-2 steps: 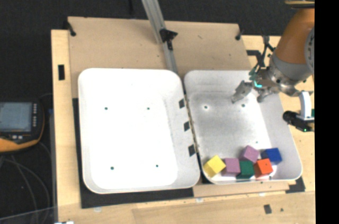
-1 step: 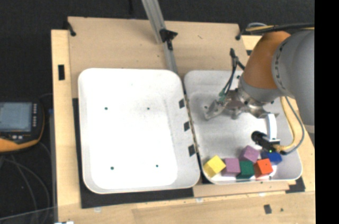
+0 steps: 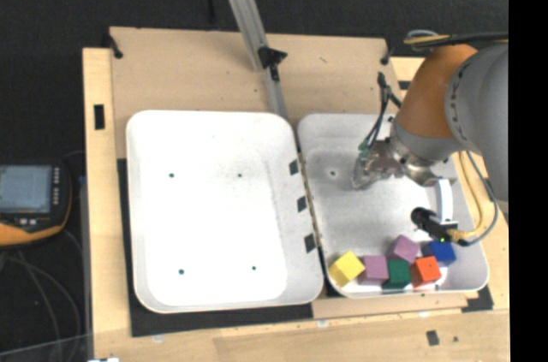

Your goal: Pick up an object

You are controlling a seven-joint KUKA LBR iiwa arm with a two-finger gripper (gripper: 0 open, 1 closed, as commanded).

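Several small blocks huddle along the front edge of the right bin (image 3: 342, 138): a yellow block (image 3: 348, 267), a purple block (image 3: 376, 268), a green block (image 3: 398, 272), an orange block (image 3: 426, 270), a blue block (image 3: 441, 252) and another purple block (image 3: 405, 248). My gripper (image 3: 368, 173) hangs over the bare middle of this bin, well behind the blocks, with nothing visible between its fingers. The slant of the view hides how its fingers stand.
The left bin (image 3: 214, 206) lies beside the right one, with black clips (image 3: 301, 202) along the shared rim. A metal pole (image 3: 248, 18) slants up from behind the bins. A small handheld device (image 3: 30, 193) sits at the far left off the bench.
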